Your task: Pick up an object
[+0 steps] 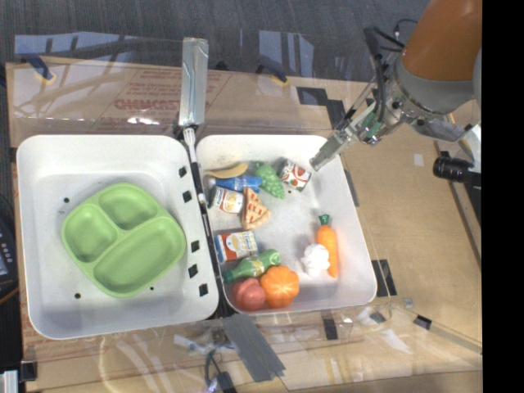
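The right bin (348, 219) holds several toy foods: a banana (230, 170), green grapes (268, 178), a small red-and-white can (295, 175), a pizza slice (255, 208), a carrot (327, 248), a white garlic bulb (315, 259), an orange (281, 285) and a red apple (250, 295). My gripper (321, 155) hangs over the bin's far right corner, just right of the small can and apart from it. Nothing shows between its tips.
The left bin (49, 162) carries a green divided plate (123, 240). A small blue tin (229, 183), a labelled box (238, 243) and a green vegetable (250, 265) lie along the right bin's left side. A metal strip (192, 80) stands behind the divider.
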Controlling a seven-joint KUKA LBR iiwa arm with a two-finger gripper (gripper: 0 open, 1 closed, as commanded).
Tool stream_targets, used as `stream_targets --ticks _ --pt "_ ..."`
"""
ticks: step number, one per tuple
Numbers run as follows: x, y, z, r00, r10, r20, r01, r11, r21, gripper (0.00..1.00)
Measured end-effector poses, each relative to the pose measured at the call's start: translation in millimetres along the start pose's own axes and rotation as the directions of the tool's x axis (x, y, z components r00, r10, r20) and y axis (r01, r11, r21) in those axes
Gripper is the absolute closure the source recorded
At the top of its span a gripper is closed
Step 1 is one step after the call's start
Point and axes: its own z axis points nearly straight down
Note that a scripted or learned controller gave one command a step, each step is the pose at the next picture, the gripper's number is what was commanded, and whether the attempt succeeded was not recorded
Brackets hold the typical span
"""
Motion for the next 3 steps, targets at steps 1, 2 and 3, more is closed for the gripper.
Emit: stream_targets --ticks 1,2,3 --pt "33.1 77.5 156.4 1.000 0.000 -0.007 0.000 1.000 0.009 0.00" --pt "15.4 98.6 254.2 0.999 -0.054 -0.003 0.054 0.999 0.002 0.00" --pt "-21.7 16.9 202.2 0.995 0.098 -0.003 -0.098 0.995 0.004 0.00"
